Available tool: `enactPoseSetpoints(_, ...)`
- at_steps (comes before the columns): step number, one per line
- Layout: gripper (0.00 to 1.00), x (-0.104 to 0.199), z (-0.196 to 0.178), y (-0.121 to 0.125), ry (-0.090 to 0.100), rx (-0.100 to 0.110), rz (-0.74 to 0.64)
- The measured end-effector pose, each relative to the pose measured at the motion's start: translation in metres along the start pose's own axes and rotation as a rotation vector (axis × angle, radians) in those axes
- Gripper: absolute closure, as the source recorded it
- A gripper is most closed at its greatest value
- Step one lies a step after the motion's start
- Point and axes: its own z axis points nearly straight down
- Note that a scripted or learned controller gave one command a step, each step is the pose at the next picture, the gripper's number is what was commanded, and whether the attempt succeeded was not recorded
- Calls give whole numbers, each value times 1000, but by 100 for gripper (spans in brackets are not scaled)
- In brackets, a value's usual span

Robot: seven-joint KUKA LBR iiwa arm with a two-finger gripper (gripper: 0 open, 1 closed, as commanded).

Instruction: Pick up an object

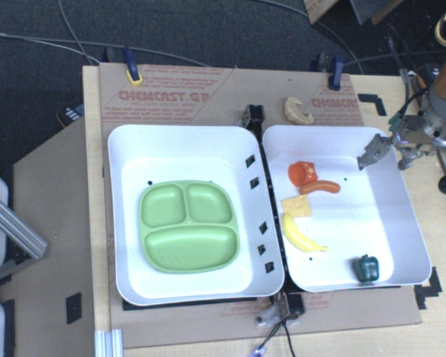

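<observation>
dark carpet with loose cables surrounds a cardboard-topped bench (178,95) bearing two white bins. right bin (401,199) holds the pickable things: a red tomato (302,173) touching a sausage (321,187), a yellow cheese wedge (296,206) just below, a banana (300,234) under that, and a dark green pepper (367,268) near the front corner. left bin (126,162) holds a green divided plate (189,225). gripper (386,153) hangs over the right bin's far right edge, fingers spread, nothing between them; its arm is cut off by the frame. a beige lump (298,110) lies behind the bins, hard to identify.
</observation>
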Motion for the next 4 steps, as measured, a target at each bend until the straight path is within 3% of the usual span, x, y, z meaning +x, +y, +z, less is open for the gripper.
enactPoseSetpoints(1,0,1,-8,3,-3,-14,-4)
enactPoseSetpoints(4,0,1,143,-4,-1,-10,-4)
